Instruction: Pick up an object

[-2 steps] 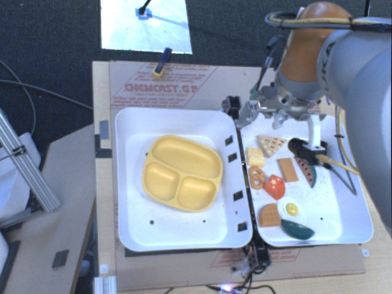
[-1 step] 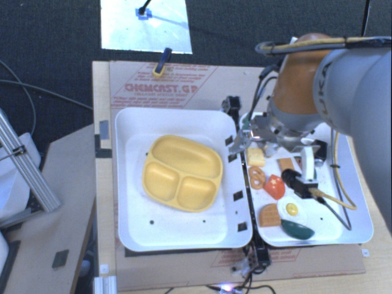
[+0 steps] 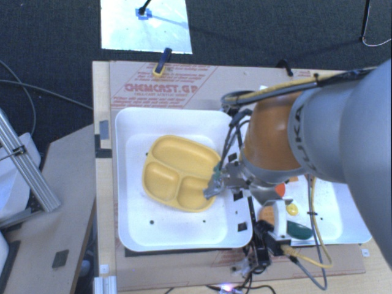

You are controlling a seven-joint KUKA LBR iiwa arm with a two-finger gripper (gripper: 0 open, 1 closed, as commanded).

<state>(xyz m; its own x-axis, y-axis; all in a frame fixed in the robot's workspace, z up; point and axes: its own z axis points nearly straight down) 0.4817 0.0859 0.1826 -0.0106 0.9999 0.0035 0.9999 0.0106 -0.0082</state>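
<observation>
In the camera view, a yellow divided plate [image 3: 179, 172] is lying in the left white bin [image 3: 138, 225]. The gripper [image 3: 214, 185] is reaching down at the plate's right rim, touching or just above it; how far its fingers are spread cannot be told. Right of the plate, small objects [image 3: 288, 216] are sitting in the right bin [image 3: 343, 219].

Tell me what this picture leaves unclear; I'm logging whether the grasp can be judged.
- End effector: at the yellow tray's right rim; too small and blurred to judge a grasp.
- Right bin: the arm covers most of it.
- Small objects in the right bin: partly hidden under the arm, types unclear.
</observation>
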